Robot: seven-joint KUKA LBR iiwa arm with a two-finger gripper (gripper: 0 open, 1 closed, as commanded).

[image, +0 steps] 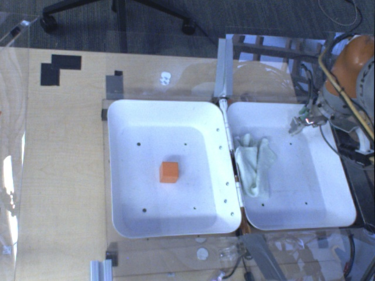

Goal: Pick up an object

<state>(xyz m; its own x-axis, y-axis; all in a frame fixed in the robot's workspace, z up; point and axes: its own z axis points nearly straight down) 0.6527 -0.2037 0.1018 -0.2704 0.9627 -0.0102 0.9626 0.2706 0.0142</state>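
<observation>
We see two white bins side by side on the tabletop [58, 157]. An orange block [169, 172] sits near the middle of the left bin [126, 133]. A pale cloth [255, 164] lies crumpled in the right bin [316, 204], close to its left wall. The gripper [303, 122] hangs over the right bin's top right part, well apart from the cloth. We cannot tell if it is spread or closed.

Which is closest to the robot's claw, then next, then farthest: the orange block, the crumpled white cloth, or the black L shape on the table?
From the gripper:
1. White cloth, same right bin, along its left side.
2. Orange block, middle of the left bin.
3. Black L shape, far-left bench top.
</observation>
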